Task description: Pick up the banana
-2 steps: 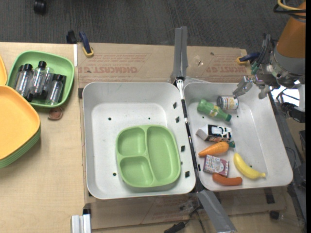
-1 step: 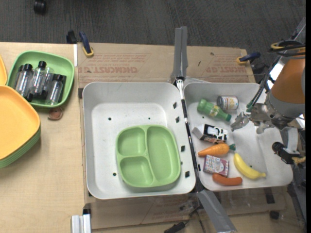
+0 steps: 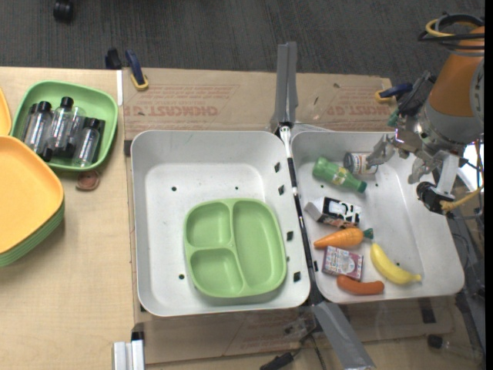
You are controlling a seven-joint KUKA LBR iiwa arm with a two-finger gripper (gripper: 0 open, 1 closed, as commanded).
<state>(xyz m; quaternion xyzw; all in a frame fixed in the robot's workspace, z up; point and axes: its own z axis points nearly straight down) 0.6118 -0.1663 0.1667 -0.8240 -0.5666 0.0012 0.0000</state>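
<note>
The banana (image 3: 394, 266) lies on the floor of the right bin (image 3: 408, 199), near its front right corner, yellow and curved, with nothing gripping it. Taking the banana as the landmark: just to its left sits a small pink packet (image 3: 342, 262), and below that packet a red sausage-shaped toy (image 3: 360, 286) lies close to the bin's front wall. Up and to the left of the banana is an orange carrot (image 3: 341, 238) with a green tip, and beyond it a black-and-white packet (image 3: 336, 210). Farther back from the banana lie a green bottle (image 3: 339, 174) and a small silver can (image 3: 357, 161).

The gripper (image 3: 383, 154) is well apart from the banana, at the back of the same bin beside the can (whether its fingers are spread or closed I cannot tell).

Far left of the banana, the left bin (image 3: 154, 206) holds a green divided tray (image 3: 235, 247).
</note>
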